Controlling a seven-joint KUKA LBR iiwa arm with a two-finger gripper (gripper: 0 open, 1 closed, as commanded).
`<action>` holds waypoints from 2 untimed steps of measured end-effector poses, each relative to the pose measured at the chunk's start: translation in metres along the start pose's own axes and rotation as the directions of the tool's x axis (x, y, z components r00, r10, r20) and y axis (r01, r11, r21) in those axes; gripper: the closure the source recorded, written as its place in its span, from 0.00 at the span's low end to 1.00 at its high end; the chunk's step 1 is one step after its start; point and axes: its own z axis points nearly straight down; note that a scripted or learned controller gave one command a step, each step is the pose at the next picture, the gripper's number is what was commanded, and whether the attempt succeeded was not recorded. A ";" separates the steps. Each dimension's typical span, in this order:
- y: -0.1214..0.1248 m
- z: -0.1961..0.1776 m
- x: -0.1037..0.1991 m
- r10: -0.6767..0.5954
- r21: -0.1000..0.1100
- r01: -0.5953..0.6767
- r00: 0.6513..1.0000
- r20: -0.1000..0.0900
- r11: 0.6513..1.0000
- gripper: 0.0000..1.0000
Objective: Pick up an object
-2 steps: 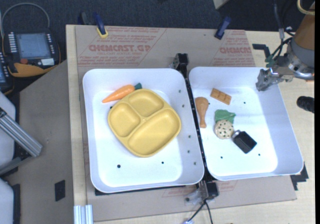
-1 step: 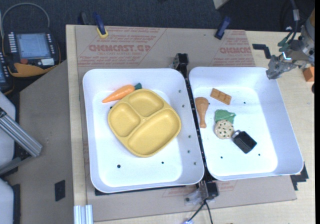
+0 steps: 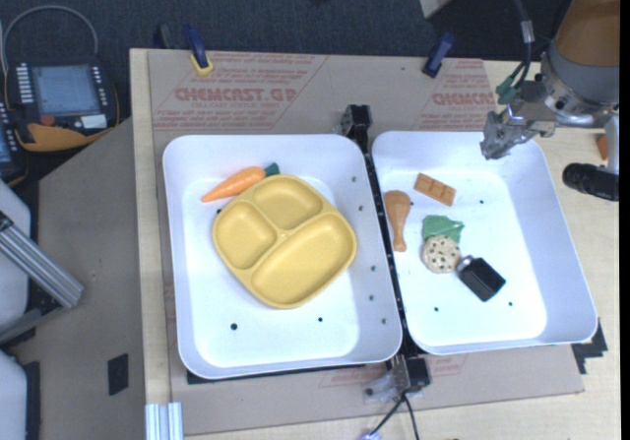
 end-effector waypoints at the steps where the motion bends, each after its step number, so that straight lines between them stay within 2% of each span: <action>1: -0.002 0.007 0.063 -0.001 0.000 0.001 1.000 0.000 1.000 1.00; 2: 0.005 0.023 0.116 0.001 0.002 -0.001 1.000 0.000 1.000 1.00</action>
